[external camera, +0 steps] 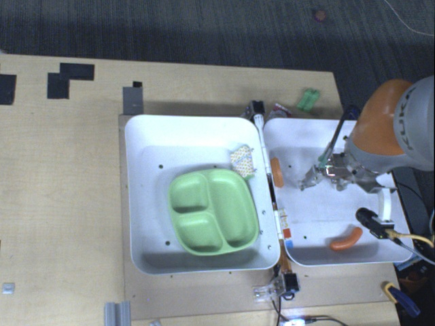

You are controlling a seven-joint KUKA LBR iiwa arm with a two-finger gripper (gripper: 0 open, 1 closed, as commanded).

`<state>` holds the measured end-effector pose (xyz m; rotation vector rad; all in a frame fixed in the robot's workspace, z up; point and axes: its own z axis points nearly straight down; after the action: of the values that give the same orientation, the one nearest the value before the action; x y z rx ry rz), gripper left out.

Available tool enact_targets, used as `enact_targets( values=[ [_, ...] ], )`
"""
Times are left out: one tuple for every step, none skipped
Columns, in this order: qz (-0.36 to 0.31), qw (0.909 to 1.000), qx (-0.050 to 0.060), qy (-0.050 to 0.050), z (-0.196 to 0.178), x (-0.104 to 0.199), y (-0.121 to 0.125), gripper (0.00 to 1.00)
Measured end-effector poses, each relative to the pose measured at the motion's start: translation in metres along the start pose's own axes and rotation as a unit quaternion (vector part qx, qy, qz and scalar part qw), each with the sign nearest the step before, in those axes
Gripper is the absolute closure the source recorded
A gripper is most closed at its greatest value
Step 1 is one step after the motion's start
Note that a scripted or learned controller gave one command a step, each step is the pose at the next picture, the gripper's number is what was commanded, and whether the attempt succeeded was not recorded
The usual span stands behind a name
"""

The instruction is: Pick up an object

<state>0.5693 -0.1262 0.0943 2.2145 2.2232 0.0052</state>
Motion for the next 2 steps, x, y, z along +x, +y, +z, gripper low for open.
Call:
enact_targets(
  values=[
    [-0.001,1.0,0.0,0.0,0.002,0.004,0.039,0.0],
    [-0.001,1.0,-0.001,0.0,-0.035,0.015,0.094,0.0]
  ],
)
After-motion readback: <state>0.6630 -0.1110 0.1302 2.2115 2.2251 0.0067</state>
